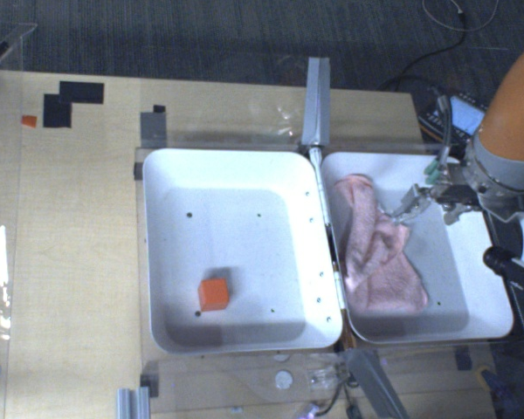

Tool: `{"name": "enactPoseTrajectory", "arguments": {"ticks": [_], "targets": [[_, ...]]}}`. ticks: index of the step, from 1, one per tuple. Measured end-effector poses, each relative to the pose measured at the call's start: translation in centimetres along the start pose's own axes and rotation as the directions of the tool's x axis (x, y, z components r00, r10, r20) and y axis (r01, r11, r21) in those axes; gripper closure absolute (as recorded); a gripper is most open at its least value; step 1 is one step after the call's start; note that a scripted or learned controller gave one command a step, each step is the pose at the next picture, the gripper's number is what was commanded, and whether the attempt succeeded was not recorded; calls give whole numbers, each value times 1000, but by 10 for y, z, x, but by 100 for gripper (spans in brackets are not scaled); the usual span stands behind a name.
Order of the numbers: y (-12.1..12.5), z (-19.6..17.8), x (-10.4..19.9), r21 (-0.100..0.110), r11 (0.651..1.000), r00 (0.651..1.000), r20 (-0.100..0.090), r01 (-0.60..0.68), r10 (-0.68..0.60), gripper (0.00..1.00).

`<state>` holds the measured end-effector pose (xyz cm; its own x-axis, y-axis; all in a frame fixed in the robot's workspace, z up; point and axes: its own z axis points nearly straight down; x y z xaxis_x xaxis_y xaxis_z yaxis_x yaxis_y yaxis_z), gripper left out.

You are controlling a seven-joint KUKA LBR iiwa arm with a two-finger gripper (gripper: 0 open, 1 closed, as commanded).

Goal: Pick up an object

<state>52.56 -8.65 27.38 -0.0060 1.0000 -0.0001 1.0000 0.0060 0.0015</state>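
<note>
A crumpled pink towel point(374, 256) lies along the left side of the right bin point(472, 321). My gripper point(403, 211) reaches in from the right and sits at the towel's right edge, where a fold of cloth rises up to its tips. The fingers look drawn together, shut on that fold. A small orange cube point(214, 294) rests low in the left bin point(166, 234), far from the gripper.
A metal divider post point(317, 103) stands behind the seam between the bins. Black and orange markers point(65, 103) lie on the wooden bench at the far left. Cables and the arm's base crowd the right side.
</note>
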Motion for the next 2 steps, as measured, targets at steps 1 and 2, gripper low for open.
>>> {"name": "enactPoseTrajectory", "arguments": {"ticks": [1,2], "targets": [[57,98,-41,0,983,983,0,182,-182,0],[-7,108,-41,-1,969,969,0,248,-248,0]]}}
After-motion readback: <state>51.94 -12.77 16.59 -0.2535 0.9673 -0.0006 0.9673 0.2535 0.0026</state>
